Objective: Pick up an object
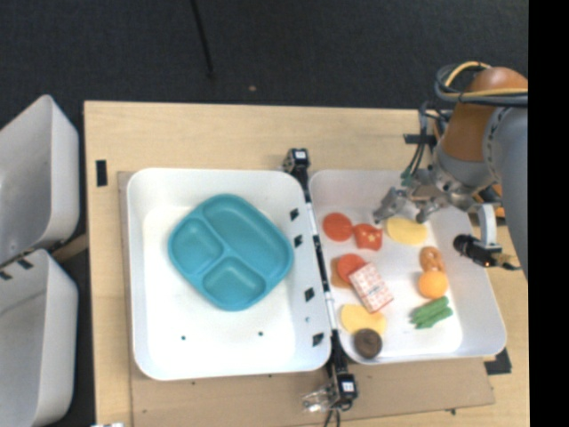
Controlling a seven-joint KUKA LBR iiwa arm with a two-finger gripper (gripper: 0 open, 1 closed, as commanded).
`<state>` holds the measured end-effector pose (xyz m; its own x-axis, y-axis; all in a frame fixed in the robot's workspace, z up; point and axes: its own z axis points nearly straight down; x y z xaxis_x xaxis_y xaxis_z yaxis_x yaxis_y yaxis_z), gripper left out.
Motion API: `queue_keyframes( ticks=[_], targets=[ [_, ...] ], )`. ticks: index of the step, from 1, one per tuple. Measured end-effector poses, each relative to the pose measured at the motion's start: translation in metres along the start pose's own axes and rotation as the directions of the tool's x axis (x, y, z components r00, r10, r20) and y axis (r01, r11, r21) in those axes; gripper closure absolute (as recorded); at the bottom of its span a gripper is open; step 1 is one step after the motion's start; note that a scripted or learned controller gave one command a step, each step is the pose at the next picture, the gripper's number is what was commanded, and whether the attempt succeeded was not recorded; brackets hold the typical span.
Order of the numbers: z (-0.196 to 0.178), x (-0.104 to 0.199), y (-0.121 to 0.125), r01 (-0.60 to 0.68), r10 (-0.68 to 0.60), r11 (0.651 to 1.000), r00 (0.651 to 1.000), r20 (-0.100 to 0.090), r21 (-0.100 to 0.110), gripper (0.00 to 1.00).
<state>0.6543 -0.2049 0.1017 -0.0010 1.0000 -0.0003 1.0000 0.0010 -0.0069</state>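
My gripper (407, 208) hangs over the far part of the right bin (471, 327), its fingers spread open and nothing between them. A yellow lemon-like piece (407, 231) lies just below the fingertips. To its left lie a round red piece (337, 227) and a smaller red piece (368, 236). Nearer the front are another red piece (347, 265), a pink and white box (370, 288), an orange (433, 284), a small orange-brown item (431, 258), a green item (431, 313), a yellow piece (360, 318) and a brown round piece (366, 343).
The left bin (151, 327) holds a blue divided plate (230, 251). The divider between the bins (313, 256) runs front to back. The grey arm with its orange band (471, 140) comes in over the right bin's far right corner.
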Motion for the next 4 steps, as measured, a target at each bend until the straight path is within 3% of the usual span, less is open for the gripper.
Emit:
queue_keyframes(
  ticks=[1, 4],
  targets=[
    [-0.012, -0.001, 0.002, 0.003, -0.003, 1.0, 1.0, 0.003, -0.004, 1.0],
    [-0.14, -0.013, 0.012, 0.002, -0.002, 1.0, 1.0, 0.001, -0.01, 1.0]
  ],
)
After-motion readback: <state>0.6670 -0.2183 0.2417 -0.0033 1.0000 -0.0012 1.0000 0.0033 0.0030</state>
